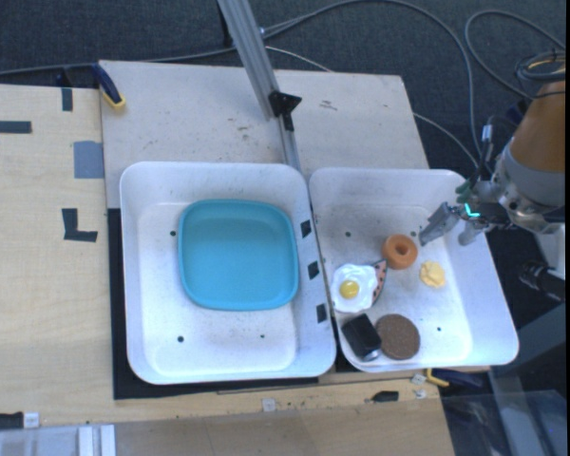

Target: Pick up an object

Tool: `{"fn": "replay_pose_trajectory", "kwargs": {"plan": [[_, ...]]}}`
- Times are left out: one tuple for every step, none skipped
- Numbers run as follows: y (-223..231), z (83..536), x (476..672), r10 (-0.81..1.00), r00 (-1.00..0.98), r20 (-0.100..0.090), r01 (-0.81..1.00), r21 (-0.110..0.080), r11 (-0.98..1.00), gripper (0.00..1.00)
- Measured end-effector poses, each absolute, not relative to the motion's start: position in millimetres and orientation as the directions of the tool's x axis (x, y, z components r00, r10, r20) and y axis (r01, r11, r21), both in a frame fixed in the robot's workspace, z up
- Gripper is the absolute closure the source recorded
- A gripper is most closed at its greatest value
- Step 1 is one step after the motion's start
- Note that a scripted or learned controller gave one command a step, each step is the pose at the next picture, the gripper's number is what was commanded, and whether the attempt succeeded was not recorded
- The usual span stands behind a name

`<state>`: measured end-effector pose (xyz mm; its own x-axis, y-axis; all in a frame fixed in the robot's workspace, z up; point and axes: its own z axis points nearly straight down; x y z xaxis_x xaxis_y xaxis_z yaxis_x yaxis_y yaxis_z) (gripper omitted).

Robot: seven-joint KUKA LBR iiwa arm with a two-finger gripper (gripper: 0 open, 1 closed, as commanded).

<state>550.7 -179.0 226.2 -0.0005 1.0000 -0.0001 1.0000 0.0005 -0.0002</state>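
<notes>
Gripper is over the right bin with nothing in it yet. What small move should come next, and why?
Probably a short move left and down toward the donut. The gripper sits just up and right of it, holding nothing. The donut is the closest item, nearer than the yellow piece, and lies apart from the egg.

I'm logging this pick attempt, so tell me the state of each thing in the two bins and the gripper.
Gripper: open, above the right bin, holding nothing.
Blue plate: flat in left bin.
Orange ring: loose, ungrasped.
Fried egg toy: lying flat.
Brown disc: lying flat.
Black block: beside the disc.
Yellow piece: loose.
</notes>
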Motion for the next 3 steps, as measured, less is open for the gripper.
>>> {"fn": "replay_pose_trajectory", "kwargs": {"plan": [[-179, 226, 550.6, 1.0, 0.0, 0.0, 1.0, -0.001, 0.0, 0.0], [-179, 183, 553.2, 1.0, -0.001, 0.001, 1.0, -0.004, 0.001, 0.0], [-173, 123, 557.3, 1.0, -0.001, 0.001, 1.0, -0.006, 0.001, 0.0]]}}
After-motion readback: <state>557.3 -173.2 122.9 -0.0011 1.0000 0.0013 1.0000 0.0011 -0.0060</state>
